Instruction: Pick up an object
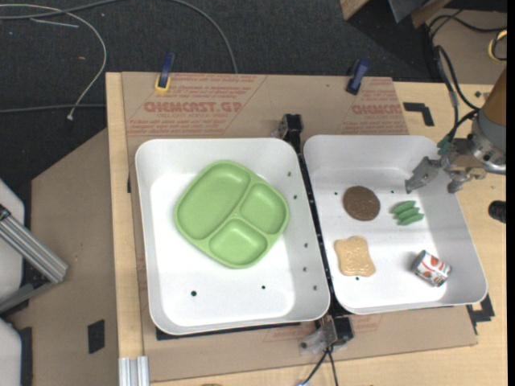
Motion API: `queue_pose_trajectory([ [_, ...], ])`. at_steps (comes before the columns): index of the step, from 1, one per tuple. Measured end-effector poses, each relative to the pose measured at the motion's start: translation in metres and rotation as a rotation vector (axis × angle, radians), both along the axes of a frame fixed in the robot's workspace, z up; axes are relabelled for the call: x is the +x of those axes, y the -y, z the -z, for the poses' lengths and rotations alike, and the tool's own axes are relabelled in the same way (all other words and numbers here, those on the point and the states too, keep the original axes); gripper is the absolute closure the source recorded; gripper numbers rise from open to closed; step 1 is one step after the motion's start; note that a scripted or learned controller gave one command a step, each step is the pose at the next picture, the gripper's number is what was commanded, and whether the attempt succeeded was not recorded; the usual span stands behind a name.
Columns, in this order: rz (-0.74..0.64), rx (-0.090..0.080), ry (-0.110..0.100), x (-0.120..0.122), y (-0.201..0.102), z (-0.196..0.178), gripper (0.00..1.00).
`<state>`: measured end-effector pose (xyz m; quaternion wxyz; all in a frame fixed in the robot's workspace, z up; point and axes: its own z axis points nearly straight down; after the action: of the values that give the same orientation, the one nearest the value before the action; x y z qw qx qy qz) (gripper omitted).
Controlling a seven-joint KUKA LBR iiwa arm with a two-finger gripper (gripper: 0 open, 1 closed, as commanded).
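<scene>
The right bin (386, 292) holds a round brown cookie-like disc (361, 203), a small green pea pod (406, 212), a tan toast-shaped piece (355, 257) and a small red-and-white can (431, 268) lying on its side. My gripper (437, 177) hangs over the bin's upper right corner, open, with its two fingers spread and nothing between them. It is up and to the right of the pea pod and apart from every object.
The left bin (161, 288) holds a green three-compartment plate (232, 213). Black clips join the two bins at their top (290, 126) and bottom (338, 328). Both bins rest on a cardboard sheet (201, 99) with blue clamps at its far edge.
</scene>
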<state>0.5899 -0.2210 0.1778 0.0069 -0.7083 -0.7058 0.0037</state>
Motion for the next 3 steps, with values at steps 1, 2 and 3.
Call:
queue_pose_trajectory([
  [1,-0.004,-0.004,0.015,0.004,-0.001,-0.009,0.00],
  [2,-0.003,-0.002,0.010,-0.005,0.001,0.038,0.00],
  [3,-0.004,0.000,0.010,-0.005,0.000,0.090,0.00],
])
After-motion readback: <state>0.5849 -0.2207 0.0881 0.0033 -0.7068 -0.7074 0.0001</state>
